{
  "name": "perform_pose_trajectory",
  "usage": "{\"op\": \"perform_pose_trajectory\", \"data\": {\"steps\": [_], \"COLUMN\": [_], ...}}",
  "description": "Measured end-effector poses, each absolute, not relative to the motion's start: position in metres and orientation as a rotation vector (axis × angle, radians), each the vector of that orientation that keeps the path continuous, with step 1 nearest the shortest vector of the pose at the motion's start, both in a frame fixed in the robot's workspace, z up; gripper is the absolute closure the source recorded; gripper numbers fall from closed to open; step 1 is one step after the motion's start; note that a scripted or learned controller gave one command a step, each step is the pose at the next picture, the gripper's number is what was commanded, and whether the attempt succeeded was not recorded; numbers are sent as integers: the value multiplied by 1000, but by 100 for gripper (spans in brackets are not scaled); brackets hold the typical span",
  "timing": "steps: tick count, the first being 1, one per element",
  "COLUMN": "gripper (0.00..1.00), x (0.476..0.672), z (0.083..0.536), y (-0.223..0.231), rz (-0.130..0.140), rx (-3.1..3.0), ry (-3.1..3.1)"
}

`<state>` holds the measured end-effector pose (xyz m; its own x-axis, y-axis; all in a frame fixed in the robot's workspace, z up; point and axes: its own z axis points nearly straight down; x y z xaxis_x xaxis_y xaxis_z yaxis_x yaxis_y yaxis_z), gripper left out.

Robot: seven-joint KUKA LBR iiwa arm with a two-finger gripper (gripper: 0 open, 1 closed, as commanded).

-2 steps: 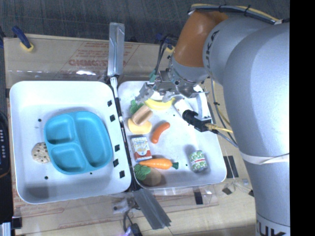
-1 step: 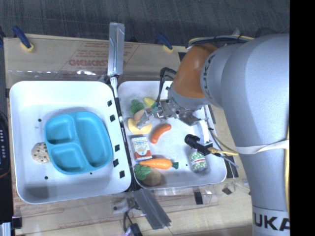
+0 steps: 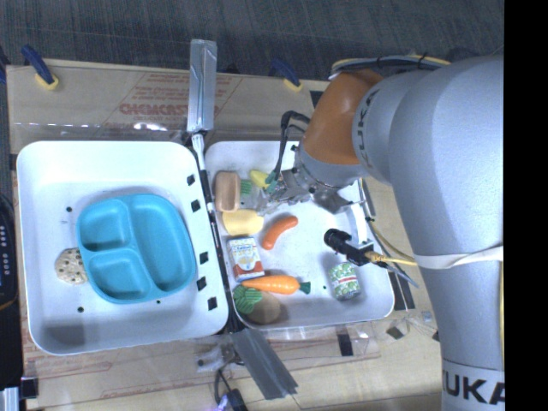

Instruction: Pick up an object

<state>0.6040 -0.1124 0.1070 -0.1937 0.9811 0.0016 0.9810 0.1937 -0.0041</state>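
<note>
My gripper (image 3: 271, 192) reaches down into the upper left part of the right bin (image 3: 377, 302). It hovers just beside a small yellow-green item (image 3: 258, 179) and a brown bread loaf (image 3: 226, 190). Just below it lie a pale yellow block (image 3: 242, 222) and an orange sausage (image 3: 279, 230). Further toward the front of the bin are a small carton (image 3: 246, 258), a carrot (image 3: 274, 285), a brown and green lump (image 3: 257, 307) and a green-labelled can (image 3: 344, 281). I see nothing clearly held by the gripper.
The left bin (image 3: 43, 178) holds a blue divided tray (image 3: 133, 247) and a cookie (image 3: 68, 266) at its left edge. The grey arm (image 3: 428, 144) covers the right side of the right bin. A divider (image 3: 204, 204) runs between the bins.
</note>
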Motion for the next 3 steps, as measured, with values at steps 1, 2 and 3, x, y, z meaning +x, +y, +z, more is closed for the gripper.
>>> {"op": "perform_pose_trajectory", "data": {"steps": [1,2,3], "gripper": [100,0,100], "x": [576,576,577], "z": [92,92,103], "y": [-164,-164,-163], "rz": [2,0,0], "rx": [-1717,-1718,-1712], "ry": [-2628,-2628,-2633]}}
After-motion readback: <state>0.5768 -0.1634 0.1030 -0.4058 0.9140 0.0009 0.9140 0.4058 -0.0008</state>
